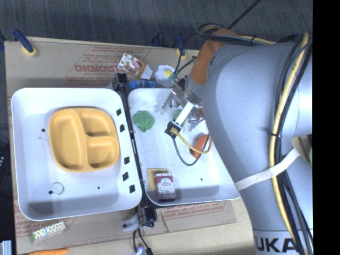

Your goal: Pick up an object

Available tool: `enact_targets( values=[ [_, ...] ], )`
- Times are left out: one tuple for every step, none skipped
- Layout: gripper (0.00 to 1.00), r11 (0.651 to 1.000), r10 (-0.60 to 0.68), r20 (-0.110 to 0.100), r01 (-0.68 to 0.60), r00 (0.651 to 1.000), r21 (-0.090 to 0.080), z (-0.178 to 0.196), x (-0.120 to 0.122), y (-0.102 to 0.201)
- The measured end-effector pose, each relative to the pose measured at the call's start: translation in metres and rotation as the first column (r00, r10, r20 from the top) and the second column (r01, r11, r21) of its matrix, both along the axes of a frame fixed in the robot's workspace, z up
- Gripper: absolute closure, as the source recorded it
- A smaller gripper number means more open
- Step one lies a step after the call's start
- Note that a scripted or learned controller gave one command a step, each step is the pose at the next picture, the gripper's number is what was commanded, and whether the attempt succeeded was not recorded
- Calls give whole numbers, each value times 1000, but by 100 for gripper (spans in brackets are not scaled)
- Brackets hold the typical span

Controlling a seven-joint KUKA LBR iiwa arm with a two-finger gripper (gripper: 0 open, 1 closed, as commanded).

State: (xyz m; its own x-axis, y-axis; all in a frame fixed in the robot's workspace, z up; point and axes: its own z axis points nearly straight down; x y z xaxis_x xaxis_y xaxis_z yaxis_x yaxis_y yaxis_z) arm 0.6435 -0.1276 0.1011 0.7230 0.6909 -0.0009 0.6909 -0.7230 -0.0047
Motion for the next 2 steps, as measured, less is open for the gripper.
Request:
enact_targets(
  values=[
    [0, 999, -50, -3, 50, 999, 0, 0, -110, -4],
    [0, 1000, 7, 1, -7, 1000, 0, -9, -63, -36]
  ],
)
